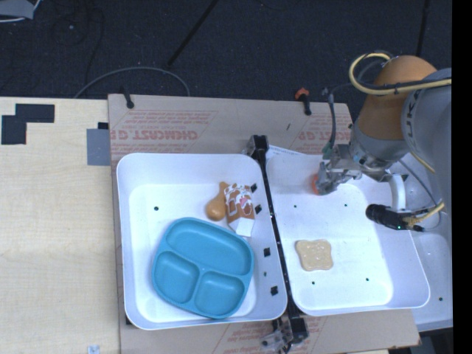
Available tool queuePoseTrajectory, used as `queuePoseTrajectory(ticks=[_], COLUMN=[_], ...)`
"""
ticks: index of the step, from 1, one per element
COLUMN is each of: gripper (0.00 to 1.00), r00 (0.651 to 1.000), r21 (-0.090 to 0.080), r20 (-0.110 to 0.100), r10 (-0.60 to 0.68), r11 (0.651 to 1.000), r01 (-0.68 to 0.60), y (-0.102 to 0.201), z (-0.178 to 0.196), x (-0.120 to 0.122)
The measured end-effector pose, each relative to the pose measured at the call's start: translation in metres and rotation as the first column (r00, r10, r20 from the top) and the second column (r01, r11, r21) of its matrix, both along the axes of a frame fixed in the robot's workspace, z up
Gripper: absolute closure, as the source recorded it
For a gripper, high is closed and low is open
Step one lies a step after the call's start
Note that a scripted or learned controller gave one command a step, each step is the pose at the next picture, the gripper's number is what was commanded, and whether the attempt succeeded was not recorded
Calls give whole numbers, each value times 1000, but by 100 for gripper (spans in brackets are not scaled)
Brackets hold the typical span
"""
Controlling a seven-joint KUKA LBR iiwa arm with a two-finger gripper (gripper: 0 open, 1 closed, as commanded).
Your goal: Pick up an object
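Blue tray [203,268] and toy [234,202] share left bin [136,198]; gripper [330,179] state unclear.

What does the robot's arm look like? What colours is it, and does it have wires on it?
The arm is smooth grey, with a big rounded orange band above the wrist. A yellowish cable loops over the orange part, and thinner dark wires run down beside it. At the end sits a small grey metal pincer with a bit of reddish-orange at its tip. A black piece with a tiny green light sticks out below.
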State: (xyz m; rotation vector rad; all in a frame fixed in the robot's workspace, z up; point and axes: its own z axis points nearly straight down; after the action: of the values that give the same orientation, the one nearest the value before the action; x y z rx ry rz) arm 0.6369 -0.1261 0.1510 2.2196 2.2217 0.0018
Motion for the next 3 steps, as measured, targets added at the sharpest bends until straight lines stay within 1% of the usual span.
queuePoseTrajectory(ticks=[1, 2, 3], gripper=[100, 100, 100], r00=[1000, 1000, 1000], r21=[0, -1, 2], r20=[1, 2, -6], r10=[1, 1, 3], r11=[1000, 1000, 1000], r01=[-1, -1, -3], y=[5, 4, 65], z=[47, 95, 86], x=[-5, -4, -8])
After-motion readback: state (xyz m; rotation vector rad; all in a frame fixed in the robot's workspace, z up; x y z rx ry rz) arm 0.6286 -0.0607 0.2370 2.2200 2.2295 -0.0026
